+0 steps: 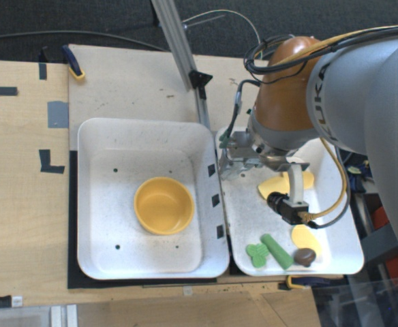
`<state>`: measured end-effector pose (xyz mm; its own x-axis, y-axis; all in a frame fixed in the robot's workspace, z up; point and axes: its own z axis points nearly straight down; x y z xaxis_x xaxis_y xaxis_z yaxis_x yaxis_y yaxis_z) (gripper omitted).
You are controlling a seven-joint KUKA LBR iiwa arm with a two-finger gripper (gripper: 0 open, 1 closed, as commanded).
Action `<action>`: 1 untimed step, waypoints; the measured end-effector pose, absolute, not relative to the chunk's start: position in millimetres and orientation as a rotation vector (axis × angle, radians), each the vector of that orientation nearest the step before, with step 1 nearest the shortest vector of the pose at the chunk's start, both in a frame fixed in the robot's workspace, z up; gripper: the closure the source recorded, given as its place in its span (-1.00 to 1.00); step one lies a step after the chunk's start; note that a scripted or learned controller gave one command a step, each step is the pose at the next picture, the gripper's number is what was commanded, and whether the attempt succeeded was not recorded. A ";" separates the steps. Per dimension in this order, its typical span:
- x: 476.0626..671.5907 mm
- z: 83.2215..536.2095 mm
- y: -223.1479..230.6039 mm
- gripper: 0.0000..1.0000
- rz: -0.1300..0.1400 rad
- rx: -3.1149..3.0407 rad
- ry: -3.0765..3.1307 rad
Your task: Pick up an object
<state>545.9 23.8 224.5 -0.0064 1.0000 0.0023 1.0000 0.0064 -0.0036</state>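
pale wooden desk (22, 182). grey arm with orange band (287, 94) low over right white bin (342, 251), likely seeking pick; grip state cannot tell. green plastic stick (275, 248), small brown lump (304, 256) near bin's front edge. yellow round bowl (163, 205) in left bin (97, 182).

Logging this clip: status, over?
Gripper over right white bin, grasp unconfirmed. Yellow round bowl in left white bin. Green stick-shaped toy, small brown lump, yellow flat pieces beside arm.
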 end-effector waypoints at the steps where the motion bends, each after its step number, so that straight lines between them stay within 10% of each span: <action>1: 519.6 235.6 69.7 1.00 0.001 -2.211 -2.226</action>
